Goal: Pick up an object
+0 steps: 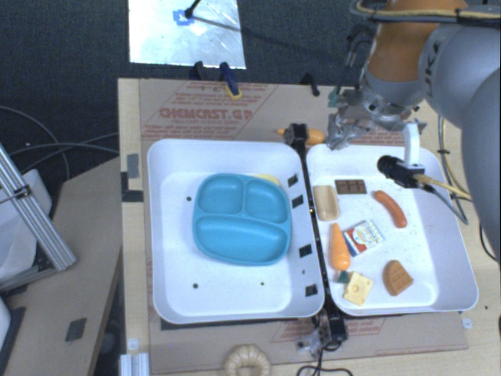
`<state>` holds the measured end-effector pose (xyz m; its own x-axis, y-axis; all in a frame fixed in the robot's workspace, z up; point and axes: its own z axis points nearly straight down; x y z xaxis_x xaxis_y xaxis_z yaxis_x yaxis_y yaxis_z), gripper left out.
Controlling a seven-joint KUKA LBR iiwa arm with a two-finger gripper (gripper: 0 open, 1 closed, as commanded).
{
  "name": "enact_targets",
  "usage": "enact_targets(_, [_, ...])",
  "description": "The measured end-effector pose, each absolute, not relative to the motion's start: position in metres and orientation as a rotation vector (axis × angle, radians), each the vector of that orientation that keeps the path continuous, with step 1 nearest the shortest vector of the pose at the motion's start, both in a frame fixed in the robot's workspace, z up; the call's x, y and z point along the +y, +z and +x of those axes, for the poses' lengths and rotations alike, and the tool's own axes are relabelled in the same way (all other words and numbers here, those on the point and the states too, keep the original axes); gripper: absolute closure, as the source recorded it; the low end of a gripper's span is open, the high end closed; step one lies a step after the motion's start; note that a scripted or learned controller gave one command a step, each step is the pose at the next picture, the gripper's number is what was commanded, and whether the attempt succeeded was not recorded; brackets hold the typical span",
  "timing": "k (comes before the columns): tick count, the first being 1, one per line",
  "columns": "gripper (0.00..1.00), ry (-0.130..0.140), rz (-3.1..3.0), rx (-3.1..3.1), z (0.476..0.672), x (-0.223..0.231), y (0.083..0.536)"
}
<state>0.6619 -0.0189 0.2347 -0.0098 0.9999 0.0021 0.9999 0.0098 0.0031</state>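
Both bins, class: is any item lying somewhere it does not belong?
Yes. An orange piece sits on the cardboard beyond the bins' far edge, near the gripper; a pale ring-shaped item lies at the bench's near edge, outside both bins.

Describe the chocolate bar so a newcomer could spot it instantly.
Start at the right white bin, the one full of toy food. Near its far edge, just right of the tan bread piece, lies the chocolate bar. It is the one dark brown, flat rectangle scored into squares; its neighbours are tan, orange or red.
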Motion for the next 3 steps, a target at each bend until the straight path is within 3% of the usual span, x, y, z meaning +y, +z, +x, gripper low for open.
enact_targets(1, [1.00, 0.004, 2.211, 2.231, 0.670, 0.025, 0.219])
enact_targets(2, [1.00, 0.003, 2.219, 2.222, 0.660, 0.016, 0.235])
enact_targets(3, [1.00, 0.002, 2.215, 2.225, 0.665, 0.022, 0.215])
